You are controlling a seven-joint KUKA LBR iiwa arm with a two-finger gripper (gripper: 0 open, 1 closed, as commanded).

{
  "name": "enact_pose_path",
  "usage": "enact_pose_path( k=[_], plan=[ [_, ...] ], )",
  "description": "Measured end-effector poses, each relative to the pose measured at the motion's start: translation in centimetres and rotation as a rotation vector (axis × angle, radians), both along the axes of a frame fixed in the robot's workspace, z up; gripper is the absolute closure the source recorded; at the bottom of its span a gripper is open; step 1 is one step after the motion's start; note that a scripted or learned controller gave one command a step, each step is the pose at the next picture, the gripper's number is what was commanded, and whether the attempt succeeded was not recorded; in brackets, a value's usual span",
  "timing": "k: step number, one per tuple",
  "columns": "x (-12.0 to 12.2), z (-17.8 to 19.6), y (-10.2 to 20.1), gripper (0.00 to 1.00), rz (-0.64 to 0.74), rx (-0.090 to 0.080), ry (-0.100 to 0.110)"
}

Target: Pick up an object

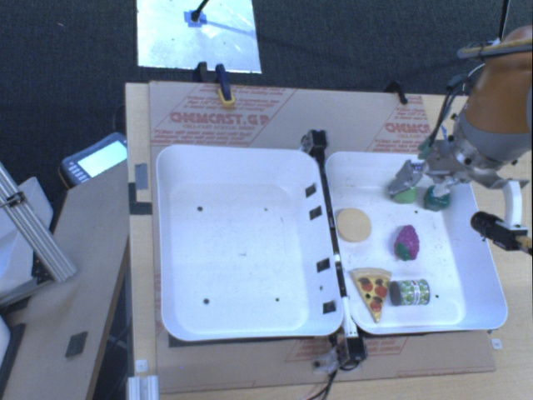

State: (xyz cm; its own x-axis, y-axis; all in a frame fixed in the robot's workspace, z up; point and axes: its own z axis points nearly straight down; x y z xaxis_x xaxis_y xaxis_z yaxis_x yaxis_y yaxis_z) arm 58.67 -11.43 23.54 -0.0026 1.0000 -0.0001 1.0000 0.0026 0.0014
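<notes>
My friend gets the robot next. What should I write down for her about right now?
Gripper: low over the back of the right bin, by a green object; whether it grips anything is unclear.
Things, all in the right bin: teal object, tan disc, purple object, pizza slice, green can lying on its side.
Done: nothing visibly lifted.
Left: grasp one object and raise it.
</notes>
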Motion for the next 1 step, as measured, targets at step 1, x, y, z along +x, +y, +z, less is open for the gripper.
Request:
enact_pose_path(
  k=[1],
  plan=[
    [1.89,20.46,4.33,0.00,0.007,-0.001,-0.021]
  ],
)
